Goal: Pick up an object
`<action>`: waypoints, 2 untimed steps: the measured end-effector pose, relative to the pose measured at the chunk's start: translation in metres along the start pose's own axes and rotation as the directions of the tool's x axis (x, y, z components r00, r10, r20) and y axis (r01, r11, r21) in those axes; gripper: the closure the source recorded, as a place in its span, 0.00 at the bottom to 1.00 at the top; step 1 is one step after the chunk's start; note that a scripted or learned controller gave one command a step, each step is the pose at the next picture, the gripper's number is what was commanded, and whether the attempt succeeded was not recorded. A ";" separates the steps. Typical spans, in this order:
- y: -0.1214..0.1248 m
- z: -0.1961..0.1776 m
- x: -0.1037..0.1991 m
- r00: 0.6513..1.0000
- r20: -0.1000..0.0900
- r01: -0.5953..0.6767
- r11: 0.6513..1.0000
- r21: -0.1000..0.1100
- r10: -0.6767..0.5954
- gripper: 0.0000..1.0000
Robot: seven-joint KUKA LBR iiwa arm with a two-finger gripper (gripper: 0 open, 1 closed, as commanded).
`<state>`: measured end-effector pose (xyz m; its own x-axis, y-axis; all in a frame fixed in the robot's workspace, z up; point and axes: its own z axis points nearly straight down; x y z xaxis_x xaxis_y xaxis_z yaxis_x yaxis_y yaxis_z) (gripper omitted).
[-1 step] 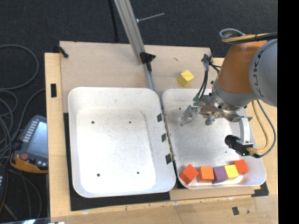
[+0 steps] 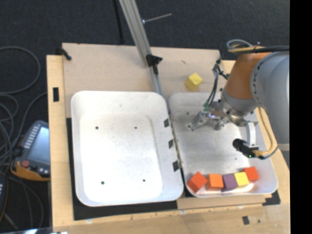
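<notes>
The end effector (image 2: 210,119) hangs low over the upper part of the right bin (image 2: 214,152); whether it is spread or pressed together, I cannot tell. Along that bin's near wall sit five blocks in a row: orange block (image 2: 197,181), orange, purple block (image 2: 229,181), yellow, orange. A yellow cube (image 2: 193,81) rests on the table (image 2: 107,67) beyond the right bin.

Grey arm (image 2: 273,89), orange band, seemingly dark cables
</notes>
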<state>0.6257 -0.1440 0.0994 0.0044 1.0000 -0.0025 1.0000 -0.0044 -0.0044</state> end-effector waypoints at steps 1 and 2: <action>-0.096 -0.050 0.032 1.000 -0.002 0.002 1.000 -0.004 -0.002 0.00; -0.093 -0.169 0.041 1.000 0.000 0.009 1.000 -0.015 -0.009 0.00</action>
<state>0.5333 -0.1025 0.2692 -0.0042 1.0000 -0.0022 0.9999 0.0042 0.0109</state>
